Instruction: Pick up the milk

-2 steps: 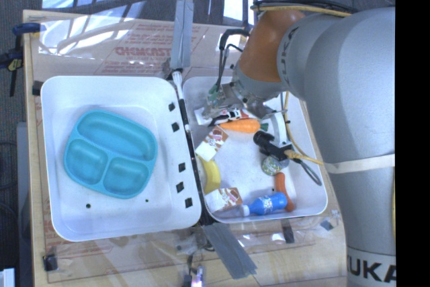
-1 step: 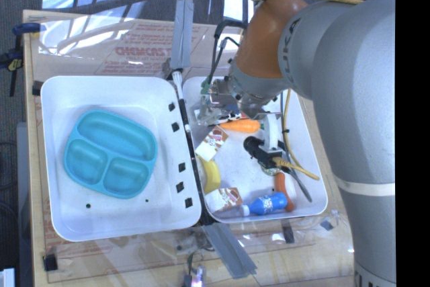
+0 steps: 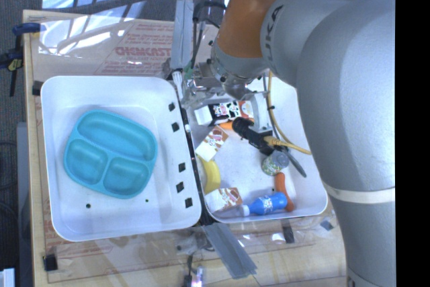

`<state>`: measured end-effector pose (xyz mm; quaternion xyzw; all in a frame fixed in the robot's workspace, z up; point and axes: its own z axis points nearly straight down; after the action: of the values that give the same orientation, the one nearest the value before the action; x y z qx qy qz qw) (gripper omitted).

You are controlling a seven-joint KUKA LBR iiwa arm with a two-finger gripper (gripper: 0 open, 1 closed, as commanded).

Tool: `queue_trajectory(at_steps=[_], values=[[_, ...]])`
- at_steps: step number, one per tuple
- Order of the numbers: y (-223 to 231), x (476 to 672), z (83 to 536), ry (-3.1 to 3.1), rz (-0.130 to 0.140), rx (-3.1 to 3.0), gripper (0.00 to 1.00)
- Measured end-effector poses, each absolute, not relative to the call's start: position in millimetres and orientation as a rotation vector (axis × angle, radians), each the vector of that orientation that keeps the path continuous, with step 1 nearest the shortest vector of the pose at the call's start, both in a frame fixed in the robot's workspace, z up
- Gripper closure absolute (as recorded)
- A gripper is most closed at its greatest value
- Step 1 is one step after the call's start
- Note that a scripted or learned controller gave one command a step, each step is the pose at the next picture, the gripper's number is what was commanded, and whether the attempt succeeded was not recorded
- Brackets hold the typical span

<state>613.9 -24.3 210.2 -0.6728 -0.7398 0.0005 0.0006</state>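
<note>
Counter (image 3: 309, 259), bearing two shallow white bins side by side. Left bin (image 3: 60, 212): one blue divided plate (image 3: 111, 153), lying flat near the bin's middle. Right bin (image 3: 304, 165): mixed small goods. Milk (image 3: 225, 110): a small carton with black-and-white print, near the bin's far edge, toward its far left corner, with an orange item touching its near side. Claw (image 3: 205, 87): above that far left corner, just beside and over the milk; the wrist hides it, so I cannot tell whether it is released or clenched, nor whether it touches the carton. Arm (image 3: 322, 44): grey with an orange band, reaching over the bin's right side. Snack packet (image 3: 216, 138): near the left wall, just nearer than the milk. Banana (image 3: 212, 176): against the left wall. Second snack packet (image 3: 230, 197): at the near edge. Blue bottle (image 3: 267, 205): lying along the near edge. Small orange piece (image 3: 282, 182): just beside the bottle's right end. Round grey object (image 3: 275, 162): near the bin's middle.
</note>
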Motion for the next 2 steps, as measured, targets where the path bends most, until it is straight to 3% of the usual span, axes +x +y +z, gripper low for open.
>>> queue_trajectory(at_steps=[1,2], values=[[-132,580.8,365,-2.209,0.001,-2.234,1.0],[-156,595.0,443,-2.065,0.002,-2.367,1.0]])
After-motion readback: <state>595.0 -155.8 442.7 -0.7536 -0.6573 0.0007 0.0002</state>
